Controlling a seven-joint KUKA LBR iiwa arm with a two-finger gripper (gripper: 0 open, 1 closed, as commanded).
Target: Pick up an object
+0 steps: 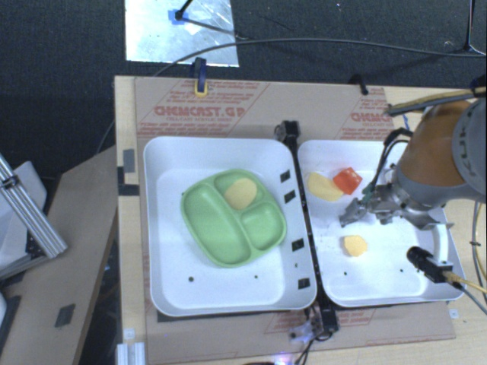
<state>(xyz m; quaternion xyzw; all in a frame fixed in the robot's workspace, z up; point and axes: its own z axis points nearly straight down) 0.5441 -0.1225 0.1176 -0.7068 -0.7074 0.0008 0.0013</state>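
1. Reaching in from the right, the grey arm [445, 154] with its orange band hangs over the right bin [380, 289], 1 of 2 shallow white bins side by side on the bench [251, 101].
2. The gripper [351, 216] points toward the left, over the middle of the right bin's floor.
3. Whether the gripper is released or clenched cannot be told from this slant; the metal parts at its tip blur into 1 grey shape.
4. Nothing shows in its grasp, and it appears to touch none of the 3 pieces in this bin.
5. A red piece [348, 179] lies toward the far side of the right bin, just beyond the gripper's tip.
6. A long yellow piece [324, 187] lies touching the red piece on its left side, near the wall shared with the other bin.
7. A small yellow piece [354, 245] lies on the near side of the gripper, close to it but apart.
8. The gripper's tip thus sits between the red and long yellow pair and the small yellow piece.
9. The left bin [176, 281] holds a green divided plate [217, 234] with 3 compartments, lying flat and turned at an angle.
10. A pale yellow piece [241, 193] rests in the plate's far compartment, well apart from the gripper.
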